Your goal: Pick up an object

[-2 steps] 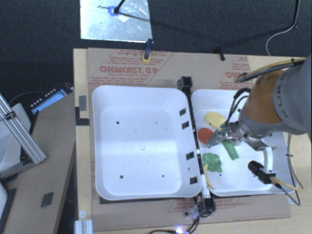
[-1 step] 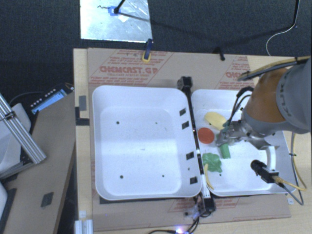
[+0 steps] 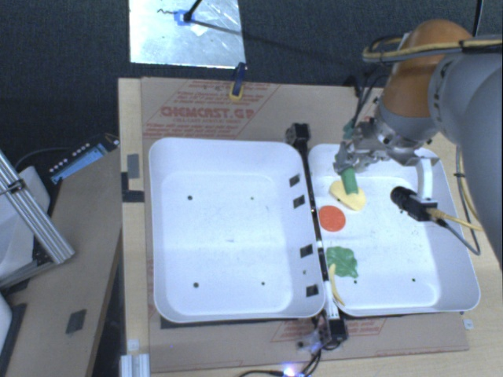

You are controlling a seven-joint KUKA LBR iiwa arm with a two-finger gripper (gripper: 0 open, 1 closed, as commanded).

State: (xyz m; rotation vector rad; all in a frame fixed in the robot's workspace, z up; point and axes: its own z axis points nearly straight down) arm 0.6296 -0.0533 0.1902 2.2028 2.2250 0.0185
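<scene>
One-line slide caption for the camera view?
Gripper over a yellow piece in the right bin, above orange disc.

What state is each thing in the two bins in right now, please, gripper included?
Gripper: low over the right bin, just above the yellow piece.
Yellow piece: lying flat, a green piece on top.
Orange disc: lying flat, apart from the others.
Green lump: resting near the divider.
Right bin: holds all these things.
Left bin: bare white floor.
</scene>
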